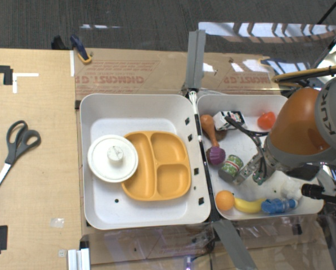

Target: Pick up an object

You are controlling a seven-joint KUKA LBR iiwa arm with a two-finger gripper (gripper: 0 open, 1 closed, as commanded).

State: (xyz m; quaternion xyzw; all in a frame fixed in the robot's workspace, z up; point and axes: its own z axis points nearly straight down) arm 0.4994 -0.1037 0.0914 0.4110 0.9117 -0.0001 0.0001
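Nearest you in the right bin (311, 207) lie the orange ball (225, 200), banana (248, 205) and blue bottle (278, 206), and just beyond them your gripper (252, 171) hangs beside the small can (231, 167), whether gripping I cannot tell.

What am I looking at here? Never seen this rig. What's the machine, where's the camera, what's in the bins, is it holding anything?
One fixed camera looks down at a slant on a bench with two shallow white bins. The grey arm with the orange band is a KUKA robot reaching in from the right; its gripper hangs low over the right bin, beside a small green-labelled can. Nothing is visibly between its fingers. That bin also has a purple-headed wooden piece, an orange ball, a banana, a blue bottle and a red item. The left bin holds a yellow divided tray and a white lid. Scissors lie on the bench.
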